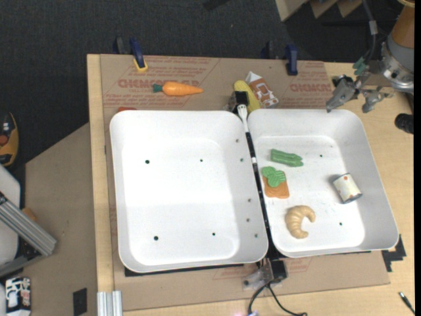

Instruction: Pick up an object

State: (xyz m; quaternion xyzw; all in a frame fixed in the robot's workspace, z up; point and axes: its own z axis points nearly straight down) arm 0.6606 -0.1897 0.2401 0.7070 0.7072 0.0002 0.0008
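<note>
My gripper (353,99) hangs above the far right corner of the right bin (368,143), its fingers spread open with nothing between them. In that bin lie a green pea pod (287,157), an orange slab with a green leafy top (275,182), a tan croissant (300,220) and a small white cylinder (346,187). All of these lie nearer the camera than the gripper, well apart from it.
The left bin (131,137) sits beside the right one. Behind the bins on the cardboard lie a toy carrot (177,89), a yellow banana-like piece (244,92) and a small brown-and-white packet (263,93). Two blue clamps (290,58) hold the board's far edge.
</note>
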